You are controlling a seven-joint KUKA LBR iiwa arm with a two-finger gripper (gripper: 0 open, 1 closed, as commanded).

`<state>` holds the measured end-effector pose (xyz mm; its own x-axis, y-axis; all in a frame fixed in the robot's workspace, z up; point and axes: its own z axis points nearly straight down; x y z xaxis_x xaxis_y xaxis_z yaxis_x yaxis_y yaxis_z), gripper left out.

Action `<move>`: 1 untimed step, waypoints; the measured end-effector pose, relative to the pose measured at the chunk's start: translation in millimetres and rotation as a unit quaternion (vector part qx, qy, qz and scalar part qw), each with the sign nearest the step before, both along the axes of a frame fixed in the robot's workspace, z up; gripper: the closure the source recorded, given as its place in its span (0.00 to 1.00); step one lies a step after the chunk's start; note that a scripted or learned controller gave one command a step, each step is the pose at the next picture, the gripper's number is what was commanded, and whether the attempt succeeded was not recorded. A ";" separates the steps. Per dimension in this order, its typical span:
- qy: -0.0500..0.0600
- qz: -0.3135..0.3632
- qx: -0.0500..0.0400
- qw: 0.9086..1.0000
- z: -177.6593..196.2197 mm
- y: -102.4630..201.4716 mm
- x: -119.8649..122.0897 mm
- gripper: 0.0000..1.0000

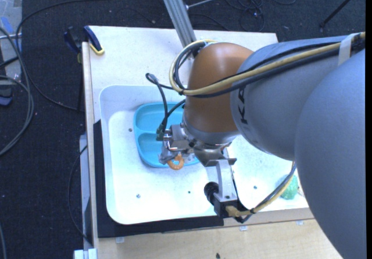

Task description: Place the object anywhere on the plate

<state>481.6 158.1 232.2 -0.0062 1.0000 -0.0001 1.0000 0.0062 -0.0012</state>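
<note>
A light blue plate (pixel 149 130) lies in the left white bin (pixel 116 153), partly hidden by the arm. My gripper (pixel 175 158) hangs over the plate's near right edge. A small orange object (pixel 175 163) shows right at the fingertips, at the plate's rim. The orange wrist band and grey arm cover the rest of the plate and the gripper's upper part.
A green object (pixel 289 188) lies in the right bin, mostly behind the arm. A blue and yellow clamp (pixel 92 39) sits on the bench's far left corner. A metal rail (pixel 174 4) slants in from the top. Cables trail over the dark floor.
</note>
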 end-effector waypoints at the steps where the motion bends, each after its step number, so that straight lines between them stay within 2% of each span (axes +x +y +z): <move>1: 0.001 -0.003 -0.001 1.000 -9.4 -2.5 2.6 1.00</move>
<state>484.1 155.6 222.8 0.0001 1.0000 -0.0015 1.0000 -0.0001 -0.0023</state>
